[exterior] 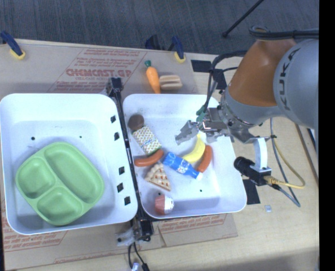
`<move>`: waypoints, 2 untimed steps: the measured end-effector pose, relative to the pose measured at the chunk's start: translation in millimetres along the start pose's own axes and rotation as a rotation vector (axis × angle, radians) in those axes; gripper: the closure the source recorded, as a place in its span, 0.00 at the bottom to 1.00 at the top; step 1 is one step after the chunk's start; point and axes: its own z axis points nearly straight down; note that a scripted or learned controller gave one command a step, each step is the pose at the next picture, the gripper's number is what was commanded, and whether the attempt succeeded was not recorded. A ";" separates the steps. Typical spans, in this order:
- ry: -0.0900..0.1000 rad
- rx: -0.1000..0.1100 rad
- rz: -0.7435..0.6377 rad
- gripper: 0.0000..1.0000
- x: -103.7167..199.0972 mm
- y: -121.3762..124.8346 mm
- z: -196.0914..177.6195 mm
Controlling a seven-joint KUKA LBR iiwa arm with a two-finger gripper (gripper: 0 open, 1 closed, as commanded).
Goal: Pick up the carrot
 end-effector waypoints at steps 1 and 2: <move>-0.001 -0.003 0.092 0.00 -22.8 -19.3 -71.1; 0.000 0.003 0.135 0.00 19.6 -4.2 56.8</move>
